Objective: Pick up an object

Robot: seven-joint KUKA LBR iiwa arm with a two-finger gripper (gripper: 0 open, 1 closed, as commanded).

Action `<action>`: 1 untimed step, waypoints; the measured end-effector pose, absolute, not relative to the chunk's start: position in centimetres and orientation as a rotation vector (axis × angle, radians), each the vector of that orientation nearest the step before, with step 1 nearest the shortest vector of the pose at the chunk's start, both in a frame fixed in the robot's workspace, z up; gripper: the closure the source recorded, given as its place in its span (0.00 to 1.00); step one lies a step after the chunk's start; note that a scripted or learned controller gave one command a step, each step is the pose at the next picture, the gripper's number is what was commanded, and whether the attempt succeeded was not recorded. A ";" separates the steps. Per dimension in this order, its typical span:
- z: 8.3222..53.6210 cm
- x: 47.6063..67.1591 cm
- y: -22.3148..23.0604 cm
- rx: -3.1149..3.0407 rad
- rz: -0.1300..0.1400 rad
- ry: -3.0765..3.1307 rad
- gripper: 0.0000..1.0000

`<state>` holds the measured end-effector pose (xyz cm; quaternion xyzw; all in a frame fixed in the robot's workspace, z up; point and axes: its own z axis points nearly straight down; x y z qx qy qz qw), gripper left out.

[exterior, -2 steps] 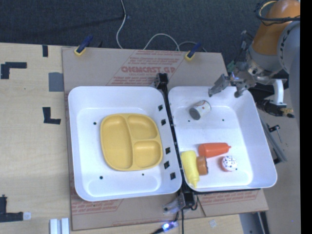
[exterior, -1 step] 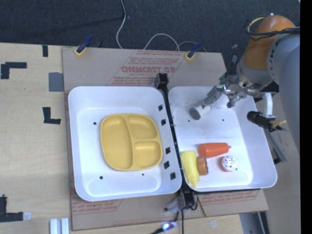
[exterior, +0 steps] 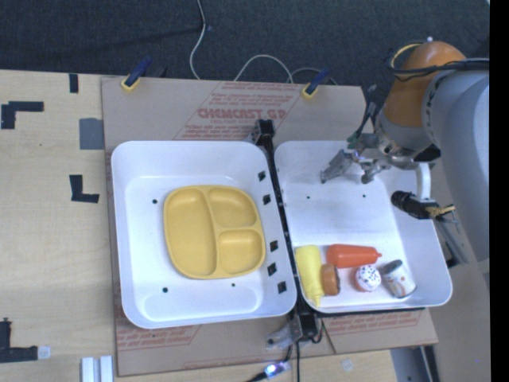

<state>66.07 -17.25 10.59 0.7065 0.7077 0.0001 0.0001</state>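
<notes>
A robotics lab, by the look of it. Two white bins (exterior: 127,213) sit on a cardboard sheet (exterior: 231,110) (clamped at its corners), cables (exterior: 199,38) trailing across dark carpet (exterior: 95,22).

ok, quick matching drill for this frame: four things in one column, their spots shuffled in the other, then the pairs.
Things:
1. yellow tray
2. orange carrot
3. gripper
4. yellow bottle

Places:
A. over the far part of the right bin
B. right bin, near edge, against the divider
C. middle of the left bin
D. right bin, near part, just beyond the white ball

Pairs: 1-C, 2-D, 3-A, 4-B
</notes>
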 end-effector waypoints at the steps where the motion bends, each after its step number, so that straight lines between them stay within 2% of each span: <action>1: 8.4 66.1 -17.2 2.219 -0.003 2.224 0.00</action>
